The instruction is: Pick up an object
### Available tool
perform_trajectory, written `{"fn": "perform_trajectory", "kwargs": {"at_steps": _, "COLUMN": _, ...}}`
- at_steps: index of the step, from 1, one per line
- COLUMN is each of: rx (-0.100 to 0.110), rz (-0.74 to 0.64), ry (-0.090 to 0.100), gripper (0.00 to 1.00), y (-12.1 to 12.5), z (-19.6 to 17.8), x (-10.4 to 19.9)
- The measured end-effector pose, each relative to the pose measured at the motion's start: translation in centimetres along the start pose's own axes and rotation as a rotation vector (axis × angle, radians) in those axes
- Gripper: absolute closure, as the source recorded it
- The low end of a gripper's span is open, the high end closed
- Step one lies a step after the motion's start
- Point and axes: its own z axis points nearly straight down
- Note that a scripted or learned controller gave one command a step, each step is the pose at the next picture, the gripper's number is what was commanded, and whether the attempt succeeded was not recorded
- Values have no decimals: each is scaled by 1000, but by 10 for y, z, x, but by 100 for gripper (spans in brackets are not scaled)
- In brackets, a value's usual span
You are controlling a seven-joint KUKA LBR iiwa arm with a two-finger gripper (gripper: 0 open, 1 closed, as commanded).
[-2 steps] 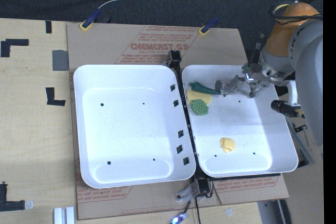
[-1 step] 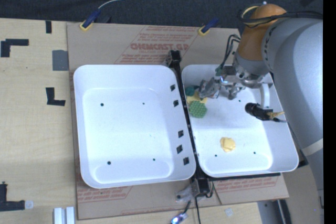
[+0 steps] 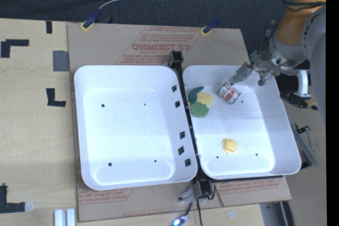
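Currently our gripper [image 3: 248, 72] hangs at two o'clock over the right bin [image 3: 275, 129], fingers spread wide and holding nothing. Our likeliest target, the small red-and-white can [image 3: 229, 93], lies tilted just beside one fingertip; we might nudge it so it rolls away.

The 2 white bins [image 3: 127, 129] are showing smooth, glossy plastic; the cardboard sheet [image 3: 159, 45] beneath is appearing matt.

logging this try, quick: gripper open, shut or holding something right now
gripper: open, fingers spread over the right bin, holding nothing; the small can lies just below its left finger, not between the fingers.
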Motion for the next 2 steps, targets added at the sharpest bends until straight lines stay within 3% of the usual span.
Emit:
{"fn": "perform_trajectory", "kwargs": {"at_steps": 1, "rx": -17, "rz": -5, "ry": -3, "gripper": 0, "y": 6, "z": 28, "x": 0}}
{"fn": "perform_trajectory", "kwargs": {"at_steps": 2, "rx": -17, "rz": -5, "ry": -1, "gripper": 0, "y": 6, "z": 35, "x": 6}}
